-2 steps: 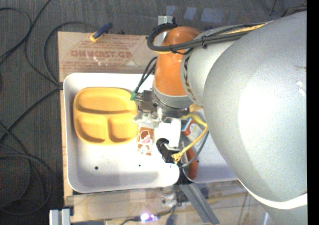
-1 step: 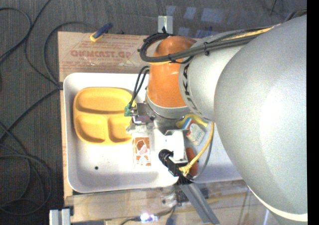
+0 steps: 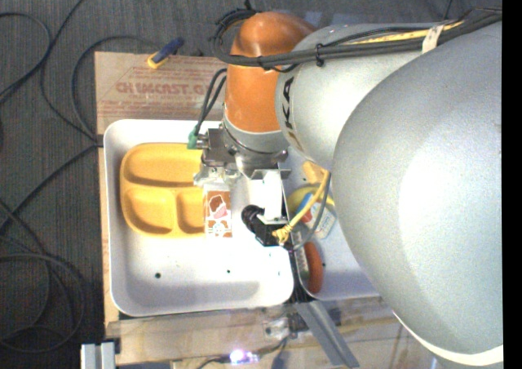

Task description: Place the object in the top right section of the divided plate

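A yellow divided plate [image 3: 159,188] lies in the left white bin [image 3: 188,277], towards its far left side. My gripper [image 3: 217,196] reaches down over the plate's right edge, under the orange band of the arm. It is shut on a small box [image 3: 217,216] printed in brown and white, which sits between the fingers at the plate's right rim. The arm hides the plate's right-hand sections in part.
The right bin [image 3: 342,287] is mostly covered by the big grey arm; a red-orange object [image 3: 312,268] and a yellow and blue item [image 3: 316,206] show at its left side. A cardboard sheet [image 3: 155,90] lies behind the bins with a small blue and yellow thing [image 3: 165,51] on it.
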